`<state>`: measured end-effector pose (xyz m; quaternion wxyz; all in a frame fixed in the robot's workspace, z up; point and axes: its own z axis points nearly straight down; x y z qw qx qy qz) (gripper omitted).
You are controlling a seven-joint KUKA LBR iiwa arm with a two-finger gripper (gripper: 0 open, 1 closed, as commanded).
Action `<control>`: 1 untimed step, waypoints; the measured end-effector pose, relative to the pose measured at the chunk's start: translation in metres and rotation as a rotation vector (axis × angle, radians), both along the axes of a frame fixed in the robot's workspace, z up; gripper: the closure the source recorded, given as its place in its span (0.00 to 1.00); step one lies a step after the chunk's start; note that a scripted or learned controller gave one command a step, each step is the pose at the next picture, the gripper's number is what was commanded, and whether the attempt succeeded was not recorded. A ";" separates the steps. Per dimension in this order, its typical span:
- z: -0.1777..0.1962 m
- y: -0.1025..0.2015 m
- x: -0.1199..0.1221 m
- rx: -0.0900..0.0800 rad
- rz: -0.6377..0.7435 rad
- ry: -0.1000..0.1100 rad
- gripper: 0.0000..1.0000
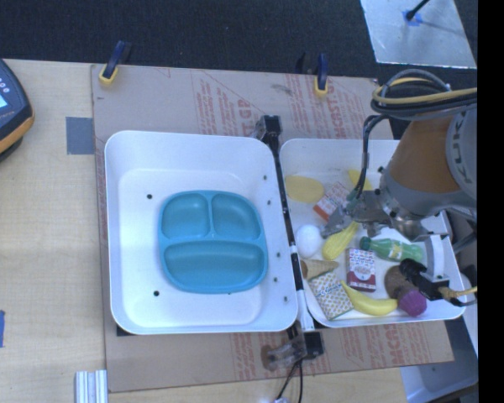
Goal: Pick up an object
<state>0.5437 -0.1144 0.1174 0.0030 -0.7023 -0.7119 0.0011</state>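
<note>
Reached in from the right over the right-hand bin, the grey arm with its orange band, and hung low among the clutter there. Could not tell whether the pincer stood spread or pressed together, its tip being lost against the toys beneath; saw nothing clearly pinched. Lay crowded in that bin, all the candidates for picking: a yellow lemon-like piece near the top, a white egg by the dividing wall, a yellow corn-like piece just beside the tip, a green bottle, a small red-and-white carton, a banana and a purple piece along the near rim. Held only a blue divided plate, the left-hand bin, well apart from the arm. Judged the crowding the main hazard: risked closing on two neighbours at once, or nudging the rounded egg and corn aside so that nothing stayed caught. Feared also a glancing grip on a smooth curved toy, apt to squirt free on lifting.
</note>
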 end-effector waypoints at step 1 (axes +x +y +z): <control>-0.025 0.018 -0.015 -0.004 -0.007 -0.005 0.00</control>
